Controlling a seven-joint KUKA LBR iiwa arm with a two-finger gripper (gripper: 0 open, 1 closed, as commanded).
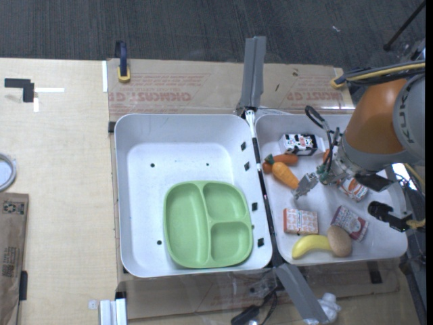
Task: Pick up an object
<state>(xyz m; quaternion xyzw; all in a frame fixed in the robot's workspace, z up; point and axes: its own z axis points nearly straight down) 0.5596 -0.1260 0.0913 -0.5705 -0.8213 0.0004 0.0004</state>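
Red lettering runs along the cardboard sheet (203, 87) that lies behind the two bins; it stands upside down to the camera and seems to read "CHEMCATS", with a smaller line beneath it too fine to make out. At the left edge a brown paper bag (12, 246) bears a dark recycling sign and small print that cannot be read. In the right bin the black-and-white carton (300, 143) and the small red packets (300, 220) carry print too blurred to read.
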